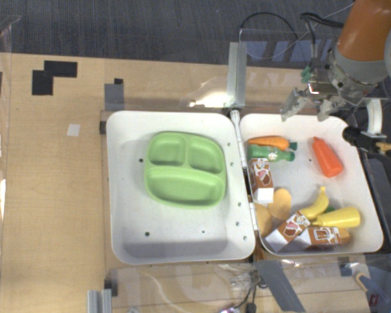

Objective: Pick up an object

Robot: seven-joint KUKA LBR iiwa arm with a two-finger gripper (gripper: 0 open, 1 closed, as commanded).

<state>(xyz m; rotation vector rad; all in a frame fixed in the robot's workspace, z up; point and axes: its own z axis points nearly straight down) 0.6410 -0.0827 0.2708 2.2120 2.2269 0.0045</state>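
**Approach Phase: Selecting and Descending on a Pick Target**

The gripper (307, 105) hovers above the far rim of the right bin (371, 194), with its two fingers spread apart and nothing between them. No object is yet engaged.

Candidate objects lie below and toward the camera from the tool. Nearest, slightly right of the fingers, is an orange cylinder-like bottle (326, 156), lying on its side with bare bin floor around it. To the tool's lower left, a toy carrot (268, 142) lies against a green bottle (272, 154). Further off, near the bin's front edge, a banana (315, 205), a yellow bottle (337, 219) and brown cartons (306, 232) are crowded together and touching.

Recommended procedure:

1. Select the orange bottle. It appears isolated, so the fingers can probably straddle it without disturbing neighbours.
2. Centre the tool over the middle of its body before descending.
3. Rotate the wrist so the fingers close across the narrow axis, not along the length.
4. Descend with the fingers kept apart until they flank both sides.

Caution: a rounded body may roll if one finger touches first.

The left bin (124, 240) holds a green divided plate (184, 169), well apart from the tool.
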